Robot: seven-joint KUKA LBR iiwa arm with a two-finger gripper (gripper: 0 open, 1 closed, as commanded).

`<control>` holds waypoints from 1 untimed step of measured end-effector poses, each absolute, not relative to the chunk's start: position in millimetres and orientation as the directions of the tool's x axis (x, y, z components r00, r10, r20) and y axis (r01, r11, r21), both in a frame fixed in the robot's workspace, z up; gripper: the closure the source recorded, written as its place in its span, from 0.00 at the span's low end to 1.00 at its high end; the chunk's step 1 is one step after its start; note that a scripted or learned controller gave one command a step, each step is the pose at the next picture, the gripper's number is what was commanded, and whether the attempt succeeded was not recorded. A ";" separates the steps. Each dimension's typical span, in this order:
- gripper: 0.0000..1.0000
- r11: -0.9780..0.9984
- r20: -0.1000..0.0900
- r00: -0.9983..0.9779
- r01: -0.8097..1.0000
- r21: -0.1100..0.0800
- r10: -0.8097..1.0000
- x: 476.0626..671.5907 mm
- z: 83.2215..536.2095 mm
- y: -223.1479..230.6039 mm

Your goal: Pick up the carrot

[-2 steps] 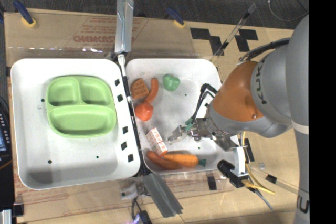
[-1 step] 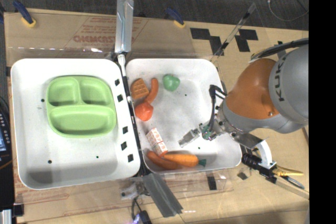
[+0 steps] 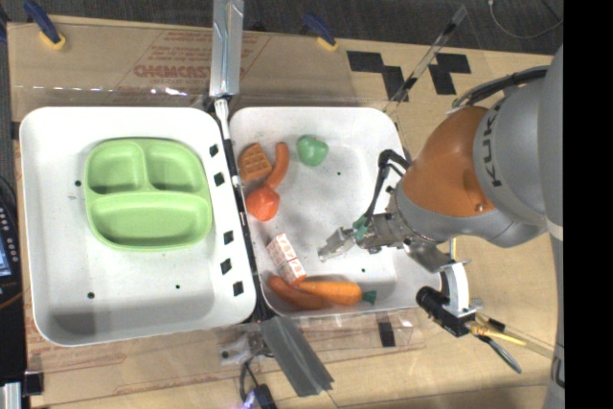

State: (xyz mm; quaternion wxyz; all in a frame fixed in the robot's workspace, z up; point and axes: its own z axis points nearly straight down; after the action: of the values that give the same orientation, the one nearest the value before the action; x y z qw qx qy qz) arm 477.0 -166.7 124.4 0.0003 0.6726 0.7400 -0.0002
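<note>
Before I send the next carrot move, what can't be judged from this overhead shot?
- Gripper: small and blurred in the camera view; finger state unreadable, and its height above the bin floor can't be told.
- Carrot: its near side sits against the right bin's front wall, and its green top is too small to read.
- Sausage: partly overlapped by the carrot.
- Small carton: print too small.
</note>
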 end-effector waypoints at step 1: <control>0.00 0.090 0.001 -0.090 0.996 -0.002 0.996 476.3 91.5 -137.8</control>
State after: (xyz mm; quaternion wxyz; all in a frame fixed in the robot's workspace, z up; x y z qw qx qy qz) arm 476.3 -137.8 91.5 -0.0013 0.6744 0.7383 -0.0005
